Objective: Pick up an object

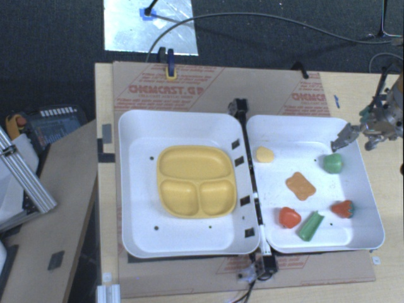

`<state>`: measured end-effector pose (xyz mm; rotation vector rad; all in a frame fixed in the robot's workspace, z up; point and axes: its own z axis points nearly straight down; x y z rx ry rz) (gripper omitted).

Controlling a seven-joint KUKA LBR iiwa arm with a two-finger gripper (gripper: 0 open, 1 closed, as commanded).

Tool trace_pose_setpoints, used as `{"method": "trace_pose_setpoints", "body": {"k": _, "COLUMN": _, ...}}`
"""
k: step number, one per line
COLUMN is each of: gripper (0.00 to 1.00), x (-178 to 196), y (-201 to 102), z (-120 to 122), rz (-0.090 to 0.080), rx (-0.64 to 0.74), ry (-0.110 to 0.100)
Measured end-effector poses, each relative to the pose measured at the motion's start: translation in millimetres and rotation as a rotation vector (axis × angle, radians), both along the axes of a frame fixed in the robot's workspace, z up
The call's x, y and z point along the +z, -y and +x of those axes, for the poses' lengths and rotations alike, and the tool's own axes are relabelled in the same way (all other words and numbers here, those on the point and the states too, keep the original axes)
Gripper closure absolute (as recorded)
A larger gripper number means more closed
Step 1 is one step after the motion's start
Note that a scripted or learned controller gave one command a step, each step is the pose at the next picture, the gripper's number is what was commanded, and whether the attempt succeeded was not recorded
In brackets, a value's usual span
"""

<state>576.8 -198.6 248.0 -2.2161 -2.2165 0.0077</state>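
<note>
The right bin [360,232] holds several small toy foods: a pale yellow piece [265,154], an orange waffle-like piece [300,185], a round green piece [332,163], a red round piece [290,217], a long green piece [310,225] and a red piece [342,209]. My gripper [356,140] hangs over the bin's far right part, just above and to the right of the round green piece. Its two fingers are spread, one dark fingertip [341,140] pointing toward that piece. Nothing sits between them.
The left bin [136,219] carries a yellow three-compartment tray [194,180]. A black divider with clips [247,182] runs between the bins. Cables trail over the dark floor behind the bench, and a metal plate [150,17] lies at the back left.
</note>
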Motion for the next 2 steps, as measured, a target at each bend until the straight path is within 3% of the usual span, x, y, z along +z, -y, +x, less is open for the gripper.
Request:
{"method": "trace_pose_setpoints", "body": {"k": 1, "gripper": 0.00, "x": 6, "y": -1, "z": 2, "rz": -0.002, "rx": 0.003, "ry": 0.010}}
{"method": "trace_pose_setpoints", "body": {"k": 2, "gripper": 0.00, "x": -44, "y": -3, "z": 13, "rz": -0.002, "rx": 0.005, "ry": 0.007}}
